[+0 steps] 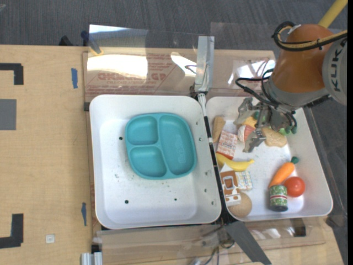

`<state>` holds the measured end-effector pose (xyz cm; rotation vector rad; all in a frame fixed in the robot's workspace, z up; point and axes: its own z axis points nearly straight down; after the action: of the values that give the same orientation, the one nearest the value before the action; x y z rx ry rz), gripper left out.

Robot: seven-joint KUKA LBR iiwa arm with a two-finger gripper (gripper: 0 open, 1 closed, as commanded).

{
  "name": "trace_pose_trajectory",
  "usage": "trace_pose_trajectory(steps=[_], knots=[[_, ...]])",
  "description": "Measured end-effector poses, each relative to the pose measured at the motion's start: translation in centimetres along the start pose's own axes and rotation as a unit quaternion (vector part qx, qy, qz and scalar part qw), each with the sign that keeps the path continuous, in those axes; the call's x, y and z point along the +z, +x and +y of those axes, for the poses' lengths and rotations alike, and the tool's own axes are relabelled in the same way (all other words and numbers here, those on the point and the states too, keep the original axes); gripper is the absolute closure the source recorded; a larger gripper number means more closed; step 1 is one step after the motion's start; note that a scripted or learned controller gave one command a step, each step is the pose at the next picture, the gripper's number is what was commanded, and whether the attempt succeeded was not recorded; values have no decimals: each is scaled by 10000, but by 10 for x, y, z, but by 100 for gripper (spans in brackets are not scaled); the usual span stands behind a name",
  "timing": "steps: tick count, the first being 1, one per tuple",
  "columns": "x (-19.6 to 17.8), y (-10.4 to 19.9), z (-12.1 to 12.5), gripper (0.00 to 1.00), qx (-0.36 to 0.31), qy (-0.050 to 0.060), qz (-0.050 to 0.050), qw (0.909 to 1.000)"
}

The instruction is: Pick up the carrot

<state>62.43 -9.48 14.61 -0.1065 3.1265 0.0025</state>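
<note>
— Two bins side by side, right? What sits in each?

— Yes. The left bin (107, 203) carries a teal divided plate (161, 146) with three compartments. The right bin (317, 200) holds a jumble of play food.

— Where is the carrot?

— The carrot (283, 172) lies in the right bin, toward its near right part, tilted, with its green top pointing up and to the right. A red tomato (295, 186) sits just beside its lower end, and a small green-labelled can (278, 197) stands next to that.

— And the gripper?

— The gripper (255, 130) hangs over the upper middle of the right bin, below the arm's orange band (298, 57). It is apart from the carrot, up and to the left of it. Its grey fingers (253, 142) point down among the items there; I cannot tell whether they are spread or closed, and I see nothing clearly between them.

— What is under it?

— Something orange and pale, and a tan flat piece (277, 139) to its right, with a green bit beyond. I cannot name them surely.

— Anything else in that bin?

— A yellow banana (236, 162) near the divider, a small red-and-white packet (226, 144) above it, a brown-and-white carton (229, 183) below, and a round tan item (240, 204) at the near edge.
</note>
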Motion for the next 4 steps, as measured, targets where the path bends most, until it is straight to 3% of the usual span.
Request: trace_pose_trajectory(steps=[1,2,3,4], knots=[[50,83,-20,0,-254,16,-35,9997],[37,80,-19,100,-267,30,-59,9996],[55,56,-90,100,-2573,23,2,9663],[56,57,-89,0,-2577,9,11,9662]])
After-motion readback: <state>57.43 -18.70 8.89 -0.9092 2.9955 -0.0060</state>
